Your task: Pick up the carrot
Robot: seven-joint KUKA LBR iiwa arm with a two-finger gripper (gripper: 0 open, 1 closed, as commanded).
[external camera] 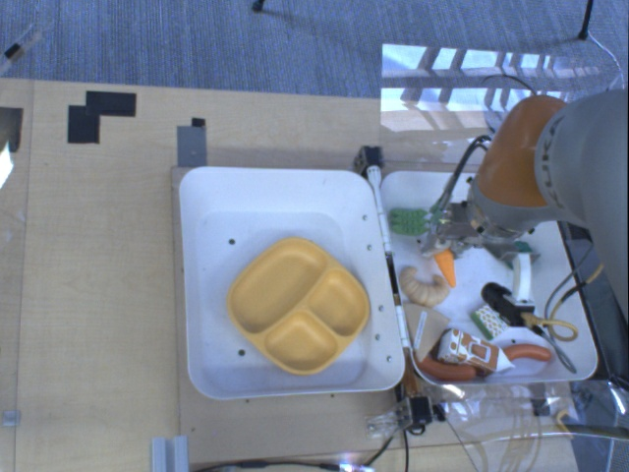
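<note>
From the overhead camera: down in the right bin (580, 298) among the clutter, gripper (444, 247) right at the top of the carrot (446, 266), just beside the croissant (423, 287), poised for the grab, though open or closed impossible to tell here.

The arm (580, 155) comes in from the right side of the scene, a thick grey body that fills the upper right corner. Its orange band (516, 155) sits just left of the grey part and faces the camera as a broad rounded patch. Below the band the wrist (491, 219) narrows and points down and to the left. Thin dark cables loop from the wrist up along the band. The gripper (442, 247) hangs at the left end of the wrist, low down, with its tips turned downward. Its metal parts look small and cluttered here.
</note>
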